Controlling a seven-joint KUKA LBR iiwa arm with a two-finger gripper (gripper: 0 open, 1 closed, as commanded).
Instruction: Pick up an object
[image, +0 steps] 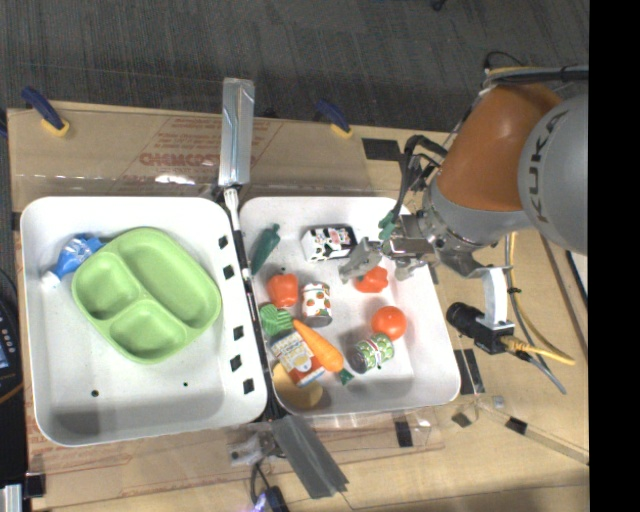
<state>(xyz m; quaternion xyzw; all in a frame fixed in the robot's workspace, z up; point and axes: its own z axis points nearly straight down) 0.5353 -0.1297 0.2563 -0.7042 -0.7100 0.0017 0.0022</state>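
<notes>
So the tabletop is pale wood with a dark carpeted floor behind it, and cables and clamps are scattered around the right side. The arm comes in from the right and leans over the right bin, which sits edge to edge with the left bin. The left one mostly holds a green divided plate with something blue tucked at its far corner. The right bin is the busy one, with toy food piled toward the middle and near side: a carrot, a small can, a cow-print carton and a round tomato. The gripper hangs low at the far right part of that bin, right over a little red-orange piece, which lies just apart from the pile. Honestly I can't tell if the gripper is open or closed, or if it's touching that piece at all. My guess is that's the target. It looks like light, hard plastic, rounded and kinda slick, so it could squirt out sideways if pinched off-centre. I'd take it across its widest middle. The bin floor is smooth white, so a nudge will likely slide it.
</notes>
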